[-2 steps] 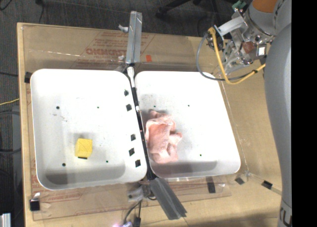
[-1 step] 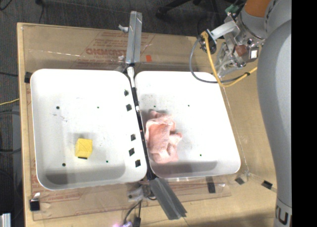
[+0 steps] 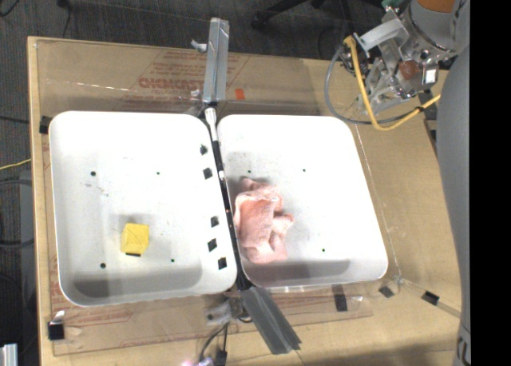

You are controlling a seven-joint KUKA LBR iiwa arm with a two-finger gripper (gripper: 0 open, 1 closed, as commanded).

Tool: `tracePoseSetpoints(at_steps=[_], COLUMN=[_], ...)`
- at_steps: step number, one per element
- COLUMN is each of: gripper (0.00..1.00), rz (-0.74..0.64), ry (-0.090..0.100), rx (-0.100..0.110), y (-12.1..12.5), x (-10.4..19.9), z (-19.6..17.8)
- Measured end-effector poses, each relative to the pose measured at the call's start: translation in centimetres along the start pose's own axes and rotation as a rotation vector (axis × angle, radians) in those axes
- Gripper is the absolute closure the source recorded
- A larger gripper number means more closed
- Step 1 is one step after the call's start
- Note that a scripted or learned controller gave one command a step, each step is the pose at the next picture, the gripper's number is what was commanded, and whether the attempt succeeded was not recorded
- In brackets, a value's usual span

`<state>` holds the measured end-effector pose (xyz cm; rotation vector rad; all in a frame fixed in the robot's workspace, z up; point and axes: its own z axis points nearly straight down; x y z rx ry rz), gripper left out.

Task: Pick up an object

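A crumpled pink cloth (image 3: pixel 260 224) lies in the right bin (image 3: pixel 343 188), against its left wall near the front. A small yellow block (image 3: pixel 135 239) sits in the left bin (image 3: pixel 80 149), toward its front. My gripper (image 3: pixel 393 69) hangs high at the upper right, beyond the right bin's far corner and well away from both objects. Wires and brackets crowd around it.
A grey metal divider bar (image 3: pixel 214 61) runs from the back of the bench down between the bins. A yellow cable loops (image 3: pixel 367 105) below the gripper, over the bench by the right bin's far corner. Bare bench lies to the right of the bins.
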<state>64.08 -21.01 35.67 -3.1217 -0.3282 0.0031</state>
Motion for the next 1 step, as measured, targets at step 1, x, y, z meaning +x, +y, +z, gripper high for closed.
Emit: tracePoseSetpoints(at_steps=[1], gripper=[1.0], rz=[0.001], ry=[-0.004], rx=[0.001], y=[-0.17], x=[0.04], z=[6.98])
